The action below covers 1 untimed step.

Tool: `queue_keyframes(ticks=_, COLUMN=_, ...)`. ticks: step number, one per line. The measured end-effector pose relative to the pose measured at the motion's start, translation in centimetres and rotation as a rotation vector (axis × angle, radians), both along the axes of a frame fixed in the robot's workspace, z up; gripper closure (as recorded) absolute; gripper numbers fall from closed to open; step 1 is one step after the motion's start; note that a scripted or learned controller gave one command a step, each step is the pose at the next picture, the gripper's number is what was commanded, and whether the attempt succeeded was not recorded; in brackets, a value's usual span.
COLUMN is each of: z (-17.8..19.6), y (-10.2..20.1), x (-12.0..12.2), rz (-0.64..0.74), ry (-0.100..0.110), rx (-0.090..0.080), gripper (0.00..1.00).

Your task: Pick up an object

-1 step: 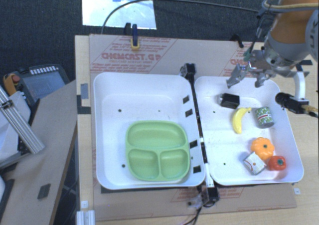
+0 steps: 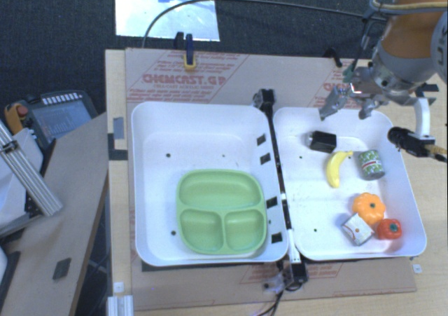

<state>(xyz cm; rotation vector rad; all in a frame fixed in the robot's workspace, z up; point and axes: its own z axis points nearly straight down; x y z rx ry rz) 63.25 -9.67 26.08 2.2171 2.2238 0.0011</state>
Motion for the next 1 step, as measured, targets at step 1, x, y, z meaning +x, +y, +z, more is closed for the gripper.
queue_keyframes(ticks=1, z=-4.3, y=-0.34, x=-0.51, rz=-0.002, ry=0.002, rx=0.0, gripper=0.0)
